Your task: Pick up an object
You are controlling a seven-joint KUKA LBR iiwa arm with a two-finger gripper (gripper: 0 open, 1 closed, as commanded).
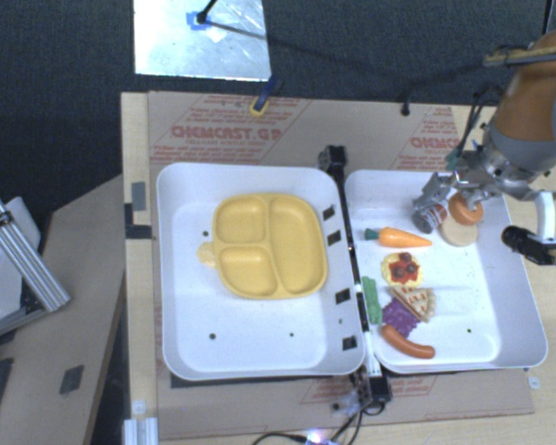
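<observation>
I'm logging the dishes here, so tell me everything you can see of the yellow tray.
The yellow divided tray looks like smooth plastic, a rounded square with three compartments: two above, one wider below. A small tab juts from its left edge. It lies flat, slightly rotated, on the floor of the left white bin, with no other item touching it.

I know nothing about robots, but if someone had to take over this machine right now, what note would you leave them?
Gripper: low over the far end of the right bin; fingers unclear, nothing seen held.
Right bin: can and a round orange-and-tan piece right by the gripper, then carrot, pizza, sandwich wedge, purple piece, sausage, green piece at the divider.
Left bin: yellow tray.
Done: nothing seen lifted.
Left: grasp one object and raise it.
</observation>
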